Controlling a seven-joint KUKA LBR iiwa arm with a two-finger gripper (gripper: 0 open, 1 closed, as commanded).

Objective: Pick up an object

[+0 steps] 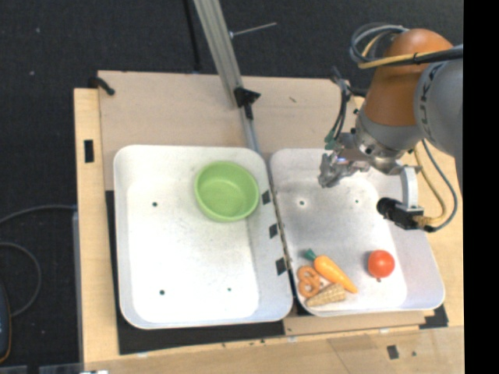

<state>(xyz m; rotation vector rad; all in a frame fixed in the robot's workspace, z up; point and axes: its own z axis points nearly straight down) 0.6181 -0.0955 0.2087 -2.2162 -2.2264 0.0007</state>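
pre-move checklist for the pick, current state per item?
1. Targets in view: ok. Tomato, carrot, pretzel and corn piece lie in the right bin; green bowl sits in the left bin.
2. Gripper carrying nothing: ok, nothing visible at its tip.
3. Gripper over a target: not ok. It hangs over the right bin's far end, apart from every object.
4. Target isolated: tomato ok; carrot, pretzel and corn piece are bunched together, not ok.
5. Finger opening: cannot tell.
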